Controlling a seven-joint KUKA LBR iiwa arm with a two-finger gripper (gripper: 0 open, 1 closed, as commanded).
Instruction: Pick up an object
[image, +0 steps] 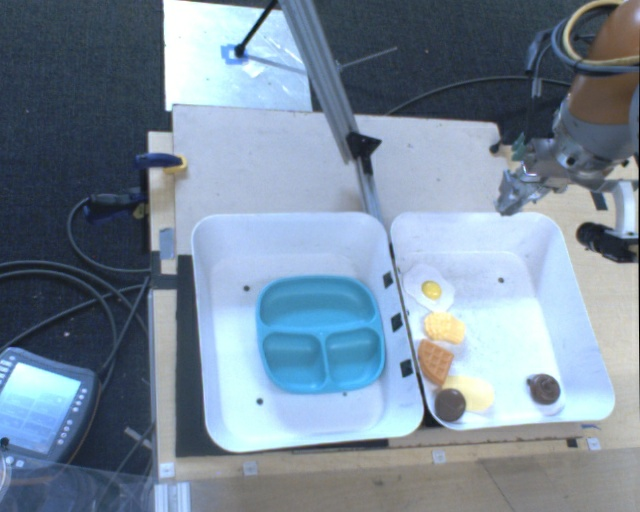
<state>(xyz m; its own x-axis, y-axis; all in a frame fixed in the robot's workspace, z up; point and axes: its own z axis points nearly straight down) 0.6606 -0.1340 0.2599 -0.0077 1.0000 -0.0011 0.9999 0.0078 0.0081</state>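
Nearest the camera, along the front of the right bin (578, 290), a brown chocolate piece (544, 389) sits by itself toward the right front corner. To its left, a second brown round piece (450, 404) touches a pale yellow lump (474, 393). Just behind those lies an orange waffle (435, 360), then a smaller yellow-orange waffle piece (444, 328) touching it, and behind that a fried egg (430, 290) with its yolk up. These last pieces run in a loose line down the left side of the bin, close to the wall it shares with its neighbour.

In the left bin (215, 300) a blue divided plate (320, 333) lies flat near the middle, its three compartments facing up.

Farther back, my gripper (512, 197) hangs just past the back rim of the right bin, over the bench (260, 160), pointing down and to the left. It has nothing in it; from this angle I cannot tell how far apart it is set. All the food lies well apart from it, nearer the camera and lower in the view; the fried egg is the closest piece, the chocolate pieces the farthest.

A slanted metal pole (325, 80) crosses the bench behind the bins.
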